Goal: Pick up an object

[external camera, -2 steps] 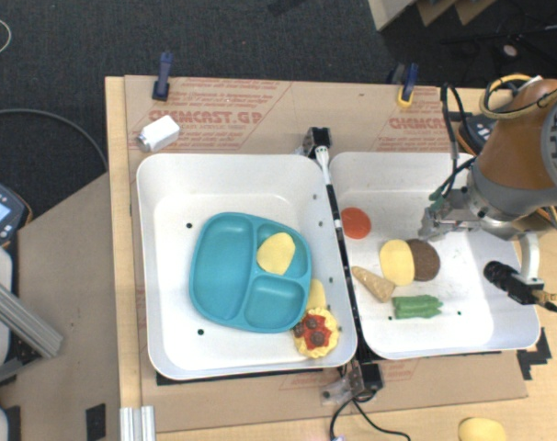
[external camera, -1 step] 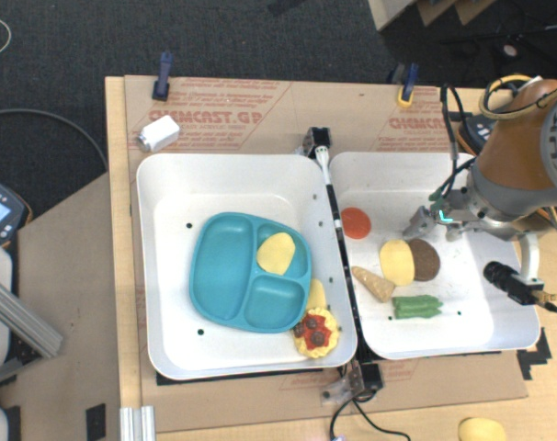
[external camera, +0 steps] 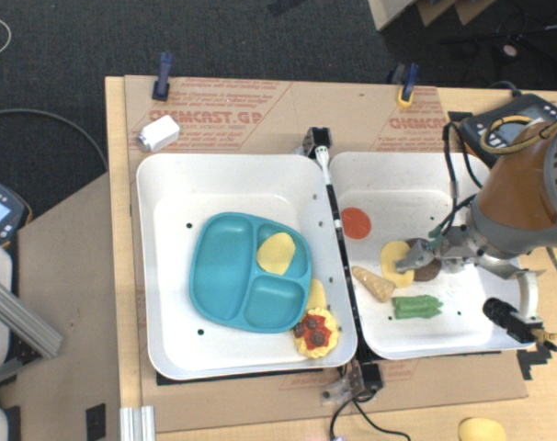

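A: Item? 
B: Small dark brown object (external camera: 429,270), right bin (external camera: 389,168), frame's right-centre.

A: Arm? 
B: Reached in from right; gripper (external camera: 424,261) lowered over the object; closure cannot be told.

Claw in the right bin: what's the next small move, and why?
Probably a short, straight descent. The claw hangs in the right bin over the yellow piece, with nothing visibly between its fingers. The green piece and the wedge lie close by, so sideways drift risks nudging them.
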